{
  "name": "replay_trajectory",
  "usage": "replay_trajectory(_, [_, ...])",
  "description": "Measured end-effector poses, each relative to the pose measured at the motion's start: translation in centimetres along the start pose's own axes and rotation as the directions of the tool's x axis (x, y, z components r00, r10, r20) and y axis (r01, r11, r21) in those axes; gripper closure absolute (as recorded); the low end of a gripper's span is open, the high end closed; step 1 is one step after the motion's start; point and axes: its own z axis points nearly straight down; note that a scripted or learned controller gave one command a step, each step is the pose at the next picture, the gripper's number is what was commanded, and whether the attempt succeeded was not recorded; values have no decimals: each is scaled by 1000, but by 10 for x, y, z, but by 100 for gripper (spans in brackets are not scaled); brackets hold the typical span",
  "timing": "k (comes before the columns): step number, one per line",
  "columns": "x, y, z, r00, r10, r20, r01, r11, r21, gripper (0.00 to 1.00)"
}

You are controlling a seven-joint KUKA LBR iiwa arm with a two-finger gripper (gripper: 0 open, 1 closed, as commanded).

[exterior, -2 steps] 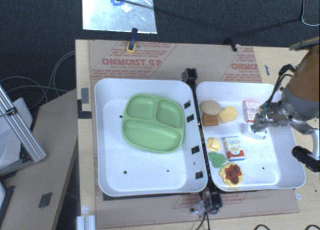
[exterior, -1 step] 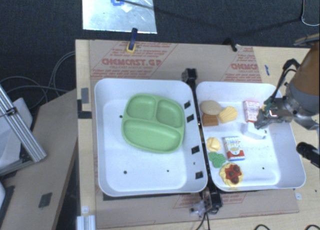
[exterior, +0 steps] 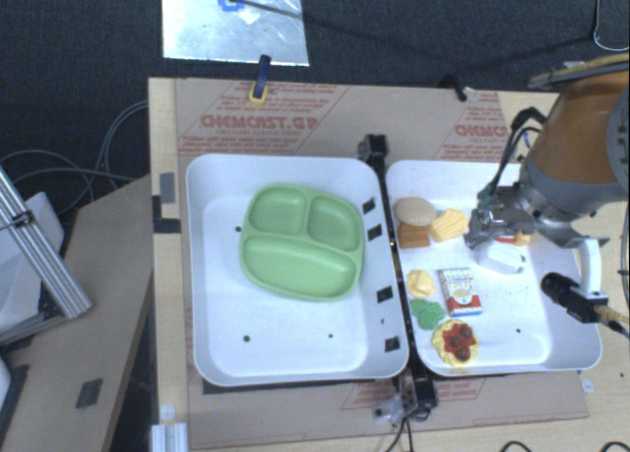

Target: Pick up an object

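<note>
Bench (exterior: 295, 115) topped with brown board, red print on it. Two shallow white bins sit directly on it, side by side, touching along the middle: left bin (exterior: 212, 273), right bin (exterior: 561, 342). Black clips run down the seam between them. A small yellow-and-blue clamp (exterior: 260, 81) sits at the bench's far edge, by a shiny metal sheet (exterior: 197, 7) beyond.

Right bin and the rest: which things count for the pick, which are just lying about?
Job:
gripper
cheese wedge
burger
white piece
fries box
pizza

Lying about:
green tray
left bin
</note>
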Motion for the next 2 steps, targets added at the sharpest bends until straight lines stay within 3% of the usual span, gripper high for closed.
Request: replay_trajectory(2, [101,30,5,1000,-1,0,1,1000,-1,100])
